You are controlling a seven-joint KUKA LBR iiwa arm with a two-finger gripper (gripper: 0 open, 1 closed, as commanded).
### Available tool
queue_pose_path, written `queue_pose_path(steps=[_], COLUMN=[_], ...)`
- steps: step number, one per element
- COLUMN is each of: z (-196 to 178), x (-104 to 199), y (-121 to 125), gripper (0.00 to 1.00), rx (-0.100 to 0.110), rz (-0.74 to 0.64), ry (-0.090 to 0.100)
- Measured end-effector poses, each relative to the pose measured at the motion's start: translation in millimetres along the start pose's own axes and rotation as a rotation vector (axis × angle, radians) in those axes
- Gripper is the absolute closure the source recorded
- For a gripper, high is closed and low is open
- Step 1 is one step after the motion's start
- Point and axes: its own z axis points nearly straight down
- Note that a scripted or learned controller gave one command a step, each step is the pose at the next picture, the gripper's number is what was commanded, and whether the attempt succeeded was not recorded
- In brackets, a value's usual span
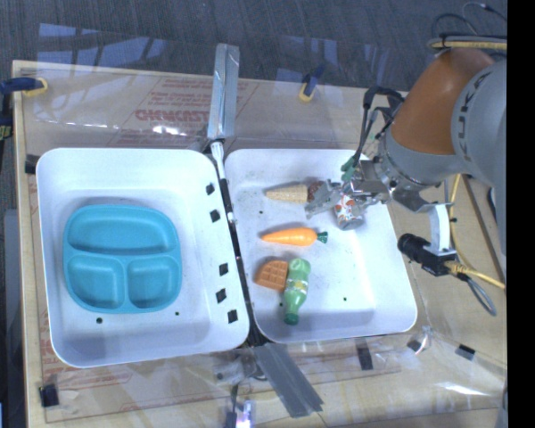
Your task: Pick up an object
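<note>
Jaws first: honestly can't tell whether they're spread or closed. The gripper [341,194] is a jumble of grey metal and cables from this angle, and the tips blur into what's under them. It's down in the right bin [379,306], near the back right part of the floor, with the grey arm [446,114] and its orange band coming in from the right.

Right at the gripper, touching or very nearly touching it, there's a small red-and-white can [347,211] on the bin floor. I can't say it's being held; nothing clearly shows it pinched.

Just left of that, a toy ice cream cone [285,193] lies on its side, pointy end to the left, wide end next to the gripper's metal bits. Below the cone and apart from it is a toy carrot [291,235], also lying flat, green end pointing right.

Further toward the front of the bin, an orange waffle-looking piece [270,275] sits right against a green bottle [294,290] lying on its side, cap toward the front edge.

The left bin [49,181] has a blue divided plate [120,257] lying flat in the middle. Both bins sit side by side on a wooden bench [116,105] covered in clear plastic sheet.
</note>
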Motion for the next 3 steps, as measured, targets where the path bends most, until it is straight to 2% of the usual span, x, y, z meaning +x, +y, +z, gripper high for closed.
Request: queue_pose_path(steps=[1,2,3], z=[131.2,121.8,121.7], x=[62.5,62.0,62.0], y=[-33.7,-33.3,-33.2], gripper=[0.0,1.0,0.0], rx=[-0.001,0.0,-0.001], rz=[0.083,0.079,0.079], ry=[-0.001,-0.001,-0.001])
